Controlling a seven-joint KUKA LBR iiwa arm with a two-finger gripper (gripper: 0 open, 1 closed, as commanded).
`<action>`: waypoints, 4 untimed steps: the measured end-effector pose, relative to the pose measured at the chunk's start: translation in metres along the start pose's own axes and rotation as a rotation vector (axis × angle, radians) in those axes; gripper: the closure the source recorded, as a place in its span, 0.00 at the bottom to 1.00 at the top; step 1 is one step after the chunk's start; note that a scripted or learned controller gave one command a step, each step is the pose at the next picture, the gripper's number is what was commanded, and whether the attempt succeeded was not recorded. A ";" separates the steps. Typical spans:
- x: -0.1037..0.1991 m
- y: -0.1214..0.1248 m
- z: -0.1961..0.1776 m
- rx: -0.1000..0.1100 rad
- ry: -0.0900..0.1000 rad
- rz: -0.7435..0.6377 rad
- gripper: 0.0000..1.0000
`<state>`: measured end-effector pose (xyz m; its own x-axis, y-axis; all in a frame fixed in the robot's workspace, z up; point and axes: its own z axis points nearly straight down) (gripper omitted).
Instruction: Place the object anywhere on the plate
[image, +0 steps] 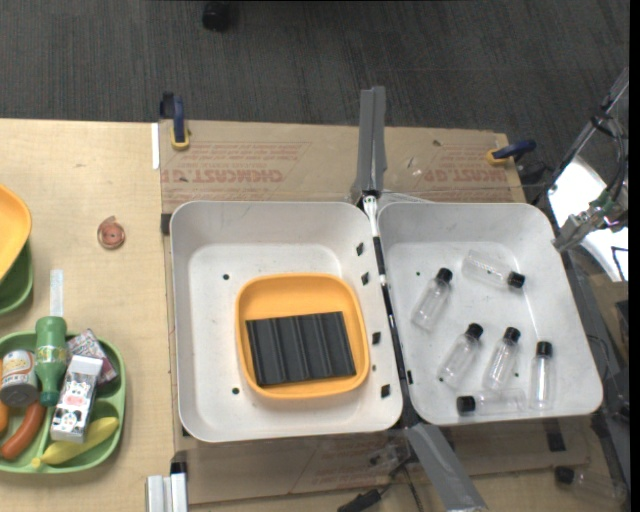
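An orange square plate (296, 288) lies in the middle of the left bin (200, 240). A dark grey ridged slab (300, 348) covers most of the plate's inside. Several clear vials with black caps lie loose in the right bin (570, 400). One vial (432, 297) is near the bin's left side and another (497, 270) lies flat at the back. A third vial (462, 350) is in the middle, with more to its right and along the front wall.
A green tray (112, 432) of toy food and a bottle stands on the wooden bench at the far left, below a yellow bowl (10, 235). A small pink object (111, 233) lies nearby. Clamps (173, 115) hold cardboard behind the bins. Metal framing (600, 205) stands at the right.
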<state>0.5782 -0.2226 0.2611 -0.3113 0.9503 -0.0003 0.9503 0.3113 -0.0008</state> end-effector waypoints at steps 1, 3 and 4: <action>-0.017 0.052 -0.058 -0.003 -0.003 -0.160 1.00; -0.005 0.017 0.023 -0.003 -0.002 -0.545 1.00; -0.019 0.061 -0.038 -0.005 -0.005 -0.882 1.00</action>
<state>0.6416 -0.2218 0.2995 -0.9315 0.3637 -0.0065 0.3637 0.9315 0.0015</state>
